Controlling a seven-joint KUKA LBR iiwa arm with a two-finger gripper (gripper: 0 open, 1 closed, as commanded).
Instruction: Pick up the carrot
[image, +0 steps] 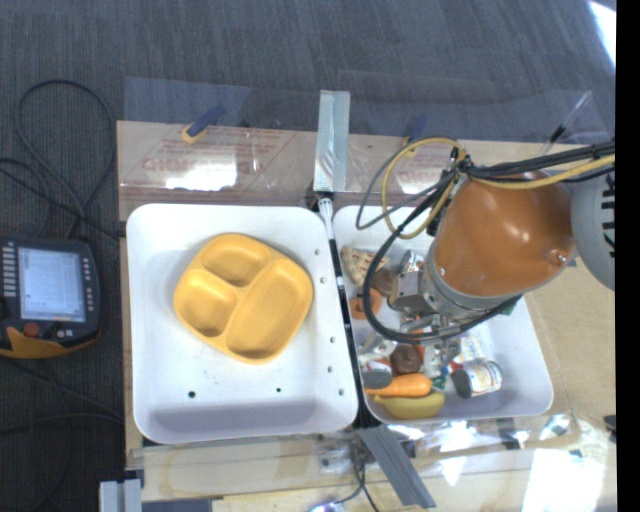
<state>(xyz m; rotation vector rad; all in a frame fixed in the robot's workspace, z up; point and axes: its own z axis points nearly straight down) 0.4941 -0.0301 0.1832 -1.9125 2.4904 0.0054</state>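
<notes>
The carrot (404, 385) lies at the right bin's (535, 385) near edge, resting on a banana (410, 405) amid clutter. The gripper (420, 335) hangs above; its state cannot be told. Risk: a descent may pinch neighbouring items or nudge the carrot aside.

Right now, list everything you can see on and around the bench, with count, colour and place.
Shallow white plastic bins: two, white, side by side on the bench.
Yellow three-compartment plastic plate: one, yellow, in the left bin.
Orange toy carrot: one, orange, near front edge of right bin, lying on a yellow item.
Small mixed items: several, assorted colours, right bin, too cluttered to name.
Handheld control pendant: one, black with a screen, on the floor left of the bench.
Robot arm: one, grey with orange band, over the right bin.
</notes>
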